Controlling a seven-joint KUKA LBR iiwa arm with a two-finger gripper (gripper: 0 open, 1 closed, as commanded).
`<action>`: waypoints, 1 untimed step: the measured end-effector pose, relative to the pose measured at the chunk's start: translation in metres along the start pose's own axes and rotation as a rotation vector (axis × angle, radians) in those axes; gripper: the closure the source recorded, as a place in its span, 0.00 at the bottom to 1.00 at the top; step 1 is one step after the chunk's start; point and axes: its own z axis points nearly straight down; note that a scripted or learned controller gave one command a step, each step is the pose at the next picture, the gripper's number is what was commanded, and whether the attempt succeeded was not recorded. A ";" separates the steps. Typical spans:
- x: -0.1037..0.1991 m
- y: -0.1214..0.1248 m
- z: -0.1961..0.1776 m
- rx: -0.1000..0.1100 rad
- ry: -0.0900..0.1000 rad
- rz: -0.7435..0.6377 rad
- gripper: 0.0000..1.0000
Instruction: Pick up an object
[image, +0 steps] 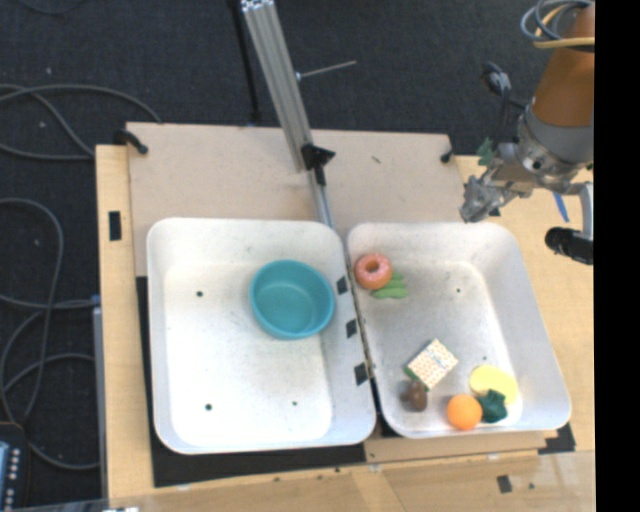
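1. Hovering over the far right corner of the right bin (530, 290), the gripper (480, 203) is hanging from the grey arm with its orange band (563, 85), carrying nothing; whether it is open or closed I cannot tell.

2. Lying in the right bin are 6 small candidates; the pink ring (373, 270) is sitting near the bin's far left corner, touching a green piece (393, 289); the patterned block (432, 363), the brown lump (414, 396), the orange ball (464, 411) and the yellow piece (493, 381) with a dark green bit (493, 407) are crowding the near edge.

3. Sitting alone in the left bin (200, 400) is the teal bowl (291, 298), well apart from the gripper.

4. Judging by looks, these are all seeming light and toy-like; the patterned block is probably offering the best hold, stiff and flat-sided, taken across 2 opposite faces; the orange ball is likely rolling or slipping away under a pinch; the ring is probably wanting a grip across its rim; the bowl is likely needing a pinch on its wall.

5. Crowding along the near edge is leaving little room for the fingers beside the ball and the yellow piece.

6. Remaining hard to read are the brown lump's shape, the dark green bit's outline, and the upper arm, which is being cut off at the frame's top.
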 end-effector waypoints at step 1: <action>0.051 -0.006 0.001 0.006 0.002 -0.002 1.00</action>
